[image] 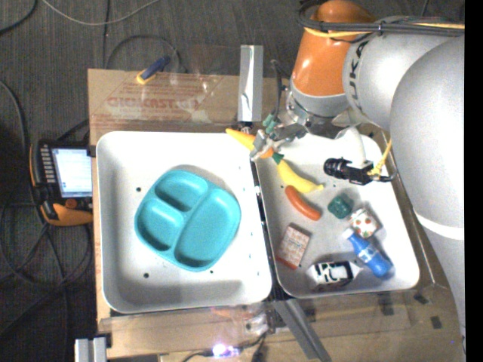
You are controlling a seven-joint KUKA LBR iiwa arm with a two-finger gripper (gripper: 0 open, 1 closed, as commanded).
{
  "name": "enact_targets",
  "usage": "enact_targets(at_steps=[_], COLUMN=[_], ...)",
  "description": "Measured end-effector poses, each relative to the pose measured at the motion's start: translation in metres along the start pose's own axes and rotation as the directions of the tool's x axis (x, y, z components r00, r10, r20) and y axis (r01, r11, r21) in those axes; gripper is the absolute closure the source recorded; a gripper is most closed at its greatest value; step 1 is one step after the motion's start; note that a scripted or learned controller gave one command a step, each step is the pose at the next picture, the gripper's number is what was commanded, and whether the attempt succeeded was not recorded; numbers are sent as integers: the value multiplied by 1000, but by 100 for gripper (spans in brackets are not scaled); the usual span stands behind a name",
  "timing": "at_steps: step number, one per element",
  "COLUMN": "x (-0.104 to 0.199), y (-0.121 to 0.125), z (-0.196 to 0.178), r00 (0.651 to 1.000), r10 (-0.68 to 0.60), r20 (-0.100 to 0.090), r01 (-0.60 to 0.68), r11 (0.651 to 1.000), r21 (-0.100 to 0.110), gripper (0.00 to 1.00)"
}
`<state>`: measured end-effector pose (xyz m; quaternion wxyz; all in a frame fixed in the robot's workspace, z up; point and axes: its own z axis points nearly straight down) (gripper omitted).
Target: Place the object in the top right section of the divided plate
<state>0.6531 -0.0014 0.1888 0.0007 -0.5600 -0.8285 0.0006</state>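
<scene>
The gripper [266,139] is seen over the upper end of the seam between the 2 bins, at the top left corner of the right bin [395,202]. A yellow piece [238,137] juts out leftward from the gripper's tip, over the top right corner of the left bin [121,277]. It lies against the tip, but whether it is gripped, and whether the gripper is open or closed, cannot be told from this angle. A small orange piece [263,154] is seen just below the tip, on the seam.

The plate [204,225], teal with 3 sections, is set in the middle of the left bin, well apart from the yellow piece.

In the right bin a banana [296,176] lies just below the gripper, with a sausage [303,204] beside it. Further along are found a green block [341,206], a die [364,222], a blue bottle [371,256], a brown packet [294,243] and a black-and-white item [332,271].
</scene>
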Motion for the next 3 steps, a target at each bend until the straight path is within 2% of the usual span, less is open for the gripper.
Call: enact_targets(at_steps=[1, 2, 3], x=[42, 128, 128], y=[6, 27, 27], z=[6, 58, 58], r00=[975, 1000, 1000], r10=[222, 28, 28], r20=[0, 0, 0], r01=[-222, -28, -28], r11=[975, 1000, 1000], r21=[2, 3, 2], gripper=[100, 100, 0])
